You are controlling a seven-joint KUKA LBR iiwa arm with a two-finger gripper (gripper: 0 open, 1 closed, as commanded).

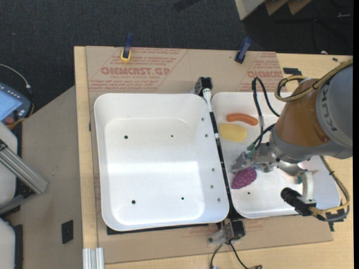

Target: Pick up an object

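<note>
The left bin [151,161] sits beside the right bin [269,206], where a purple object [244,178] lies near the left wall. The gripper [249,158] hangs just above it; its opening cannot be told. A yellow object [233,131] and an orange sausage [242,118] lie toward the far edge.

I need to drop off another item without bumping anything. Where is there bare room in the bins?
The left bin has its whole floor free. The right bin is crowded: sausage, lemon and grapes line its left side, with the gripper above them.
</note>
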